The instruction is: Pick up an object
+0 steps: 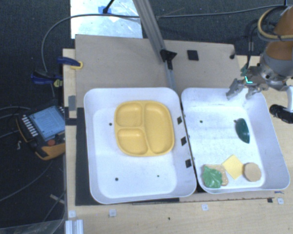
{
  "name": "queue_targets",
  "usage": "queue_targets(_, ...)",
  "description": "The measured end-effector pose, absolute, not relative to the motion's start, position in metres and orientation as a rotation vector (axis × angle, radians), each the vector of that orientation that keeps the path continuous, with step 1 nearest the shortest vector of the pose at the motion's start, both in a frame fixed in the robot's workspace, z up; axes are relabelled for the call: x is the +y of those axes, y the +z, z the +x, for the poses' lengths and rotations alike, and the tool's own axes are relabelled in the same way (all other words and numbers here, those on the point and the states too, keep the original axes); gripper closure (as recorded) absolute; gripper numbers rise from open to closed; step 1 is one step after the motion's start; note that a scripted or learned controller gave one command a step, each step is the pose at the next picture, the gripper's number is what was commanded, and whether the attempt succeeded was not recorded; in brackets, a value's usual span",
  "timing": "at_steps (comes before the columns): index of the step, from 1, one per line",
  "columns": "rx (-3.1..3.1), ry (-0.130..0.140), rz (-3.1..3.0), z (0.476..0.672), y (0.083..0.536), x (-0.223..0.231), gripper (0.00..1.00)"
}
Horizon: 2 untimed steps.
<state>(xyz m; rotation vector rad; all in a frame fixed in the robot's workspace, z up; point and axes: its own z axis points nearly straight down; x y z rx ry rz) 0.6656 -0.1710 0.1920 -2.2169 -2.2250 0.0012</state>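
The right bin (205,112) holds a dark green leaf-shaped object (242,129) near its right side. Along its front edge lie a green leafy piece (213,177), a yellow square slice (233,166) and a round tan disc (252,172). My gripper (243,90) hangs over the bin's back right corner, above and behind the dark green object. Its two fingers are spread apart with nothing between them.
The left bin (105,167) carries a yellow three-compartment plate (143,127). A grey pole (151,23) slants in from the top toward the bins' shared back edge. Clamps (68,62) and a handheld pendant (41,128) sit off the bench's left side.
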Motion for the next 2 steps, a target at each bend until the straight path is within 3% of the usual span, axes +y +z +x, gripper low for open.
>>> queue_targets(1, -2.228, -0.002, -2.218, 0.666, 0.194, -0.171, 0.00)
queue_targets(2, -2.229, 0.002, -2.213, 0.668, 0.134, -0.164, 0.00)
